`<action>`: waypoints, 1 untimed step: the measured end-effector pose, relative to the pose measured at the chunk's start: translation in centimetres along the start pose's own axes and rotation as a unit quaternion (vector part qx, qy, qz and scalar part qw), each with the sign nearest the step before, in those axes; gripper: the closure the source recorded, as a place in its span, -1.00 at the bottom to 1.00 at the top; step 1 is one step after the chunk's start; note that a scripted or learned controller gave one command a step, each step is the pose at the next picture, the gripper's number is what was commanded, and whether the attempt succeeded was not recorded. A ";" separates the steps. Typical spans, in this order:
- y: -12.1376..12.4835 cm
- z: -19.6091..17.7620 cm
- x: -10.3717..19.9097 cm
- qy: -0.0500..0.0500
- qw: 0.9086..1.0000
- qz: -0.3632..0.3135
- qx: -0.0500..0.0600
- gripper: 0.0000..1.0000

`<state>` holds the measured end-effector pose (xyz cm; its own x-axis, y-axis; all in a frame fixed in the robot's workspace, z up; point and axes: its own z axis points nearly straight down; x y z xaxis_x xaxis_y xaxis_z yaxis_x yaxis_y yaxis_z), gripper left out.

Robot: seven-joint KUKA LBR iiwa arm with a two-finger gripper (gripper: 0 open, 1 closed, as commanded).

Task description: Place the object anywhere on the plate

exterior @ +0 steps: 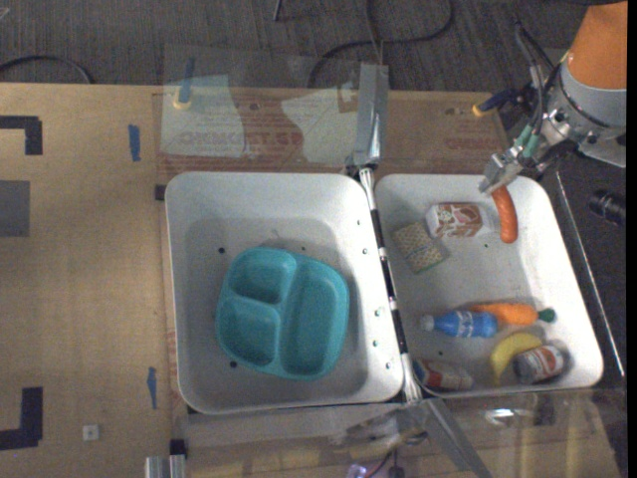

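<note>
nearest us, along the front of the right bin [587, 366], we see a can [542, 362], a banana [515, 351], a blue-labelled bottle [463, 324], a toy carrot [513, 314] and a small bottle [443, 374] in the front left corner. level with these, the teal plate [284, 312] lies in the left bin [199, 207], nothing on it yet. further back in the right bin are a woven square [418, 246], a small carton [455, 220] and an orange sausage [506, 214].

farthest, at the bin's back right corner, our gripper [501, 174] hangs just above the sausage's upper end; whether it stands wide or narrow we cannot tell.

we judge the sausage the likely target: it lies just beneath and slightly nearer us than the gripper, its long axis running front to back. the plate is well to the left, across the divider.
</note>
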<state>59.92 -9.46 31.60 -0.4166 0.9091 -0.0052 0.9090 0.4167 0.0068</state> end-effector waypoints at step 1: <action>5.6 -0.1 3.8 0.001 0.987 -0.163 0.000 1.00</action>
<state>63.43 -3.66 31.72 -0.6876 0.7261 -0.0051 0.7261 0.6876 0.0050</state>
